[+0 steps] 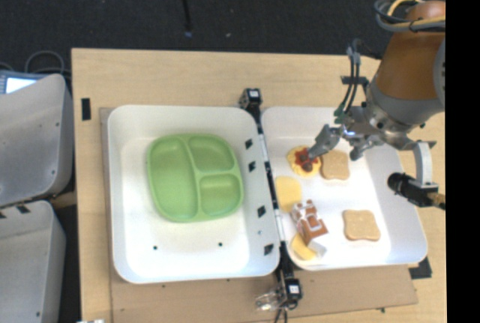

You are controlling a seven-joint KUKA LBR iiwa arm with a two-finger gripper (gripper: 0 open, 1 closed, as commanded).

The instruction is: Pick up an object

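My gripper (337, 151) hangs over the back part of the right bin (401, 239). Its fingers are spread open, with nothing between them. One fingertip (316, 152) reaches toward a yellow food piece with a red top (303, 161). A tan toast slice (335, 168) lies just below the gripper. Nearer the front of this bin are a yellow round piece (287, 191), a brown and white block (309, 219), a second toast slice (361, 225) and a pale yellow wedge (302, 248).
The left bin (127, 239) holds a green divided plate (195, 177). A black-clipped divider (264, 179) separates the two bins. The wooden bench (187, 74) surrounds both bins, and grey equipment (30, 142) stands off its left edge.
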